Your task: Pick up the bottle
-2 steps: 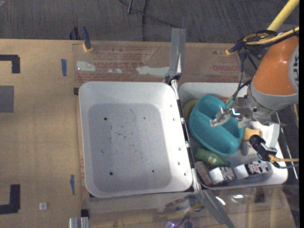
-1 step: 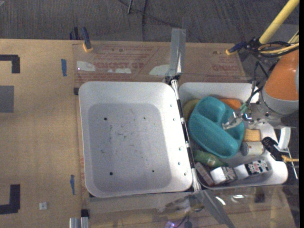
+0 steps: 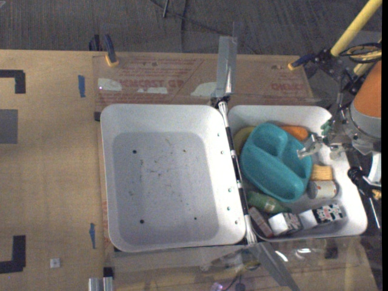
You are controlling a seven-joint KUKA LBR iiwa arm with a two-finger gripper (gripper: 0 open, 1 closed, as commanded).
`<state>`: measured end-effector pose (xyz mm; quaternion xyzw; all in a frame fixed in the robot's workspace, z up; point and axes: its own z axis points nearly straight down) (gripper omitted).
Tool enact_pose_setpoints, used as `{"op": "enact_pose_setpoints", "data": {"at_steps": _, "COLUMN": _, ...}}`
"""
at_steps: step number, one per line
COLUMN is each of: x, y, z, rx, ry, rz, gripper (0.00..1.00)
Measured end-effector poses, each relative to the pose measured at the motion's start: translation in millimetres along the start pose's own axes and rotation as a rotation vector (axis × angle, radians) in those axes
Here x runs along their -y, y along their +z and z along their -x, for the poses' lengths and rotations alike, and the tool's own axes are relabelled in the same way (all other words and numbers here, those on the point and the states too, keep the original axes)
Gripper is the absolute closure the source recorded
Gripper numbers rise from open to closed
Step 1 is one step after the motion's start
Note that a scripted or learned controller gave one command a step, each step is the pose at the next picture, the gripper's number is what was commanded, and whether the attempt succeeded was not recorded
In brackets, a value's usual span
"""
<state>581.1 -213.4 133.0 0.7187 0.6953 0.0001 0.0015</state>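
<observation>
The bottle is dark green and lies on its side in the right bin, partly tucked under the lower edge of a teal divided plate. My gripper hangs over the plate's right rim, up and to the right of the bottle and apart from it. Its jaws are open with nothing between them. The arm's orange band shows at the right edge.
Around the plate the right bin holds an orange item, a yellow-green piece, a small can, a yellow block and small boxes on a grey tray. The left bin adjoins it.
</observation>
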Motion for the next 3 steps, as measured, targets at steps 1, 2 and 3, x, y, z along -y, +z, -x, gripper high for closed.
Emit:
{"op": "enact_pose_setpoints", "data": {"at_steps": 1, "x": 16.7, "y": 41.1, "z": -30.7, "rx": 0.009, "ry": -0.004, "rz": 0.017, "gripper": 0.0}}
{"op": "enact_pose_setpoints", "data": {"at_steps": 2, "x": 16.7, "y": 41.2, "z": -30.6, "rx": 0.009, "ry": -0.003, "rz": 0.017, "gripper": 0.0}}
{"op": "enact_pose_setpoints", "data": {"at_steps": 3, "x": 16.7, "y": 41.2, "z": -30.6, "rx": 0.009, "ry": -0.003, "rz": 0.017, "gripper": 0.0}}
